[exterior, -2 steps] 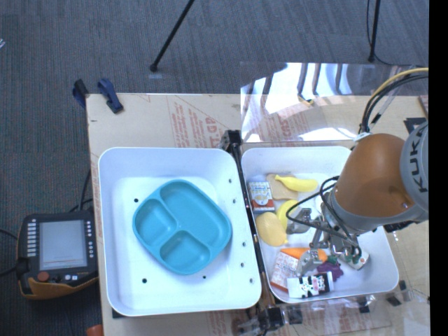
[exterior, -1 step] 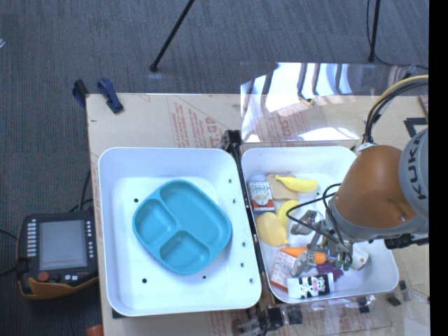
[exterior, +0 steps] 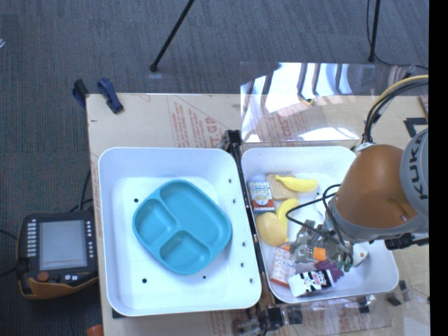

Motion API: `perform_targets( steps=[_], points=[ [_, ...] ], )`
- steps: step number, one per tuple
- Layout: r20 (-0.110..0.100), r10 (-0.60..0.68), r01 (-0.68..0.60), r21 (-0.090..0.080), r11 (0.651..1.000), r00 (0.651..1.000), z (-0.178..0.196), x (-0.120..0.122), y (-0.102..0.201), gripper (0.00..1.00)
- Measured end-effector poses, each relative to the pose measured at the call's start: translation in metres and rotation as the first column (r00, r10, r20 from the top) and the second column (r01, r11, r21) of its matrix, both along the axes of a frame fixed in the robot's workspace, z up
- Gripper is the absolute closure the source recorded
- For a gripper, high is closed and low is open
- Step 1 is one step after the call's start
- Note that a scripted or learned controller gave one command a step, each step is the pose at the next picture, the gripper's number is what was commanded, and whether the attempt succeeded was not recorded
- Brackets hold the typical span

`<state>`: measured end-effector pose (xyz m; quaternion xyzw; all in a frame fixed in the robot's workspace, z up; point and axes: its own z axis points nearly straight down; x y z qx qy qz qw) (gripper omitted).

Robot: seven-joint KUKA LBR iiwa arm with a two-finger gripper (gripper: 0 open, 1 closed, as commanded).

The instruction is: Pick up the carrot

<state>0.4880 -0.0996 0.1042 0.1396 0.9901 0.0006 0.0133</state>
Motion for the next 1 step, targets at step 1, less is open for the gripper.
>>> perform_targets(
  steps=[1],
  points=[
    [-0.031, -0.441, 0.442, 0.002, 0.897, 0.897, 0.0807, -0.011, 0.06, 1.0]
  ],
)
